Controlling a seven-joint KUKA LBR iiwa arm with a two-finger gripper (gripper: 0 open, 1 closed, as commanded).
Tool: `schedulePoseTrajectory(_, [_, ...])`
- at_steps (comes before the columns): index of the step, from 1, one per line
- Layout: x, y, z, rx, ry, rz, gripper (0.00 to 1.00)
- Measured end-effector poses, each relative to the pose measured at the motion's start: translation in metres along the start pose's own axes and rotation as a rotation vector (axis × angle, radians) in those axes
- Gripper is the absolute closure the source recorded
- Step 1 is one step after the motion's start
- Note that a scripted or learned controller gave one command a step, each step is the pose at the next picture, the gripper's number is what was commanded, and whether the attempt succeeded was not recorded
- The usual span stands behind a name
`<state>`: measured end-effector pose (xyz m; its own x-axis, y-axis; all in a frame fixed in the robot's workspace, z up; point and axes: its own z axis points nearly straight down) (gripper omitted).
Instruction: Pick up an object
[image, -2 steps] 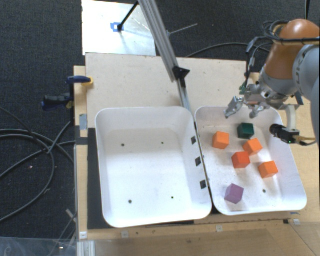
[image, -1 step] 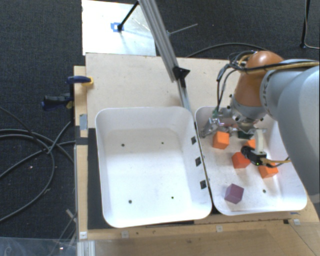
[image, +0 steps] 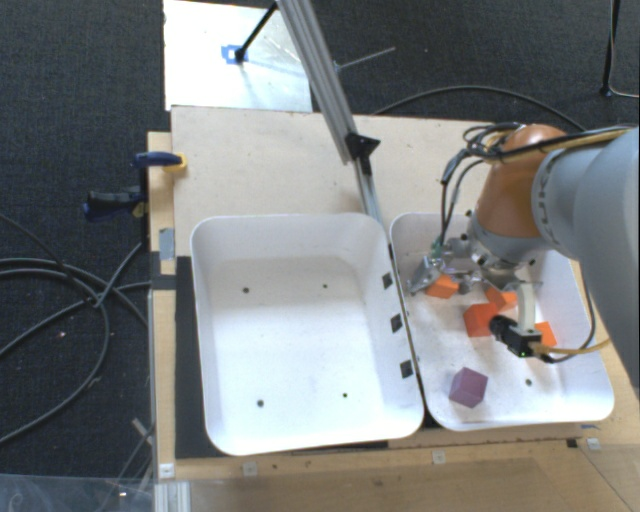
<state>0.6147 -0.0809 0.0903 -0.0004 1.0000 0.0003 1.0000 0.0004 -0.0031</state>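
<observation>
My gripper (image: 446, 272) is down inside the right bin (image: 590, 395), near its back left part, under the orange wrist band. A small orange block (image: 443, 288) lies right at the gripper's tip, partly covered by it. Whether it is being held is unclear. A larger orange block (image: 480, 319) sits just in front of it, and another orange piece (image: 503, 297) shows beside the wrist. A further orange block (image: 546, 335) lies to the right, behind a black cable fitting. A purple cube (image: 468, 386) rests alone near the bin's front.
The left bin (image: 215, 250) stands beside the right one, sharing a middle wall. A slanted metal pole (image: 335, 95) crosses above the bench at the back. Cables loop from the wrist over the right bin.
</observation>
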Motion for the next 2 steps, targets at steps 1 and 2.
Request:
schedulePoseTrajectory(1, [0.000,0.003,-0.012,-0.007,0.000,-0.002,1.00])
schedulePoseTrajectory(2, [0.084,-0.025,-0.104,-0.009,0.003,-0.012,1.00])
